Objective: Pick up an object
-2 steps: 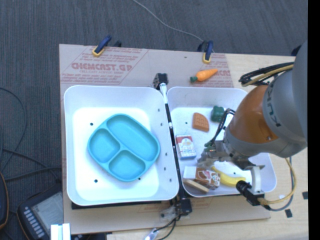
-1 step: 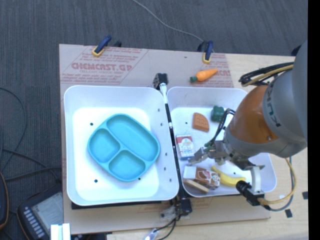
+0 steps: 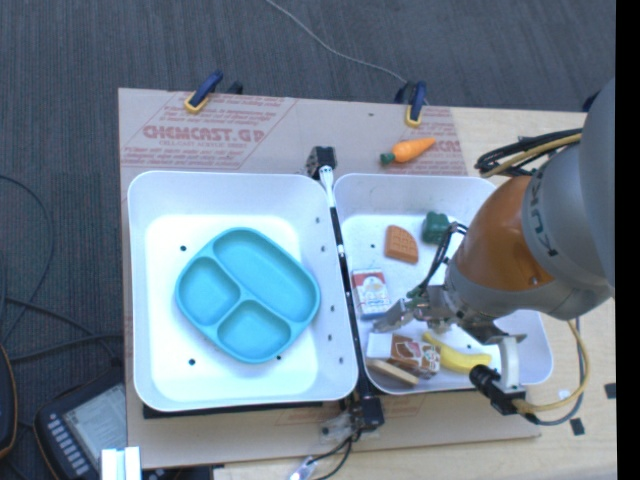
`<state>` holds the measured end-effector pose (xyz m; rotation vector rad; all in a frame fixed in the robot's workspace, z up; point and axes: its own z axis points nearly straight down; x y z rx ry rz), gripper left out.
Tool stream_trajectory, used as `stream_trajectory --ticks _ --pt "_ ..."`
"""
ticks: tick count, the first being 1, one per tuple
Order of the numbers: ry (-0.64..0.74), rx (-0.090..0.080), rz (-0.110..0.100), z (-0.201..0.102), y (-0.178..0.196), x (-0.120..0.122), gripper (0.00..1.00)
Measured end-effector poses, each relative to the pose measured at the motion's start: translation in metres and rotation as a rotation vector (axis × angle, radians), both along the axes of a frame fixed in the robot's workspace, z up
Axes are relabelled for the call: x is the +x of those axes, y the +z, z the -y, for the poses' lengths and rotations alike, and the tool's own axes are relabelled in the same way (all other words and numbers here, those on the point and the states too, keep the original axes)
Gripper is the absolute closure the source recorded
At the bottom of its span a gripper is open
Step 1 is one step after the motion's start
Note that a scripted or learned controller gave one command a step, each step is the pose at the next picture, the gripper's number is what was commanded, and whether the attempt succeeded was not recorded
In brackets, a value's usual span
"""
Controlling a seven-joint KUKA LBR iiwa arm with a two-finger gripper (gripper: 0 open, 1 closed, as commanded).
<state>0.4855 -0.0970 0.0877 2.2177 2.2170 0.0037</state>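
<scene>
Blue divided plate (image 3: 247,294) in left bin (image 3: 150,268); banana (image 3: 457,357), red card (image 3: 371,291), cracker (image 3: 401,245) in right bin (image 3: 365,193), under arm (image 3: 530,258).

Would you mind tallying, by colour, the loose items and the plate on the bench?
Blue: 1, the divided plate in the left bin
Orange: 2, the carrot on the board, the wedge
Green: 1, the small item
Yellow: 1, the banana
Red and white: 1, the box
Brown: 2, the packet, the sandwich
Total: 8
</scene>
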Motion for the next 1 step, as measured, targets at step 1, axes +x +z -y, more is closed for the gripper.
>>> stream_trajectory --ticks 1 --pt "-0.001 -0.001 0.003 0.0004 0.0106 0.0012 1.0"
